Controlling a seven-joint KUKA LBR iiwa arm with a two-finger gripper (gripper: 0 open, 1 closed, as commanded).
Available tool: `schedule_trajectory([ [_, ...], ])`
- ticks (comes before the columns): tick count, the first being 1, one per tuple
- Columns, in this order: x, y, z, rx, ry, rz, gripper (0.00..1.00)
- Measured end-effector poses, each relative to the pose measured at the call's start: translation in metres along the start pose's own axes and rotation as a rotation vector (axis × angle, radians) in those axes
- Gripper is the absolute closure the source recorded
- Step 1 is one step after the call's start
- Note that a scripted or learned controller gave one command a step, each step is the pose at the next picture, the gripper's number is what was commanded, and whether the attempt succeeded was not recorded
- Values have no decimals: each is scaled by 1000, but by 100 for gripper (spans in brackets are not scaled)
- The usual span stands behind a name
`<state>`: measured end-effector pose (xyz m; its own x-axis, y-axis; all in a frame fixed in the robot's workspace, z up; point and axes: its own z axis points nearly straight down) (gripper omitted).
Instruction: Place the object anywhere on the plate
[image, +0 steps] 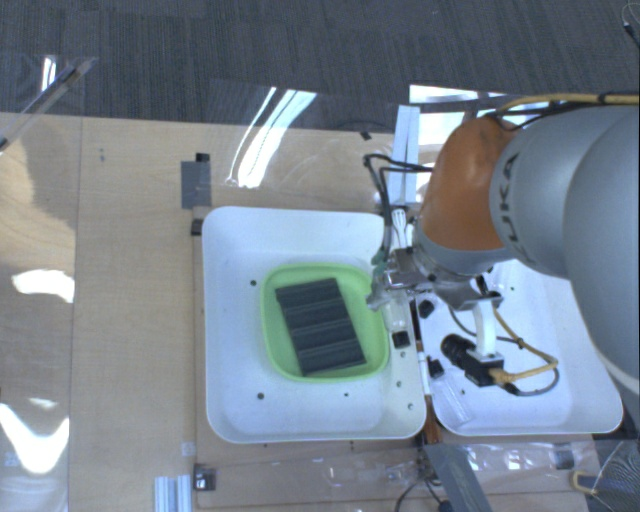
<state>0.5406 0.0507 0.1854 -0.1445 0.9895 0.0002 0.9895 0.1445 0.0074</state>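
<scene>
A dark grey ribbed block (319, 326) lies flat on the square green plate (273, 330), with its long side running slightly aslant. The plate sits in the middle of the left white bin (232, 390). My gripper (398, 303) hangs over the wall between the two bins, just right of the plate's right edge and apart from the block. The wrist and its fittings hide the gripper's tip, and nothing shows in its grasp.
The grey arm with its orange band (465, 195) covers much of the right bin (592, 400). A small dark bracket (196, 182) stands on the wooden bench (100, 300) behind the left bin. Bare bin floor surrounds the plate.
</scene>
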Motion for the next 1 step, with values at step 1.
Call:
schedule_trajectory([
  [1, 0, 0, 0, 0, 0, 0, 0],
])
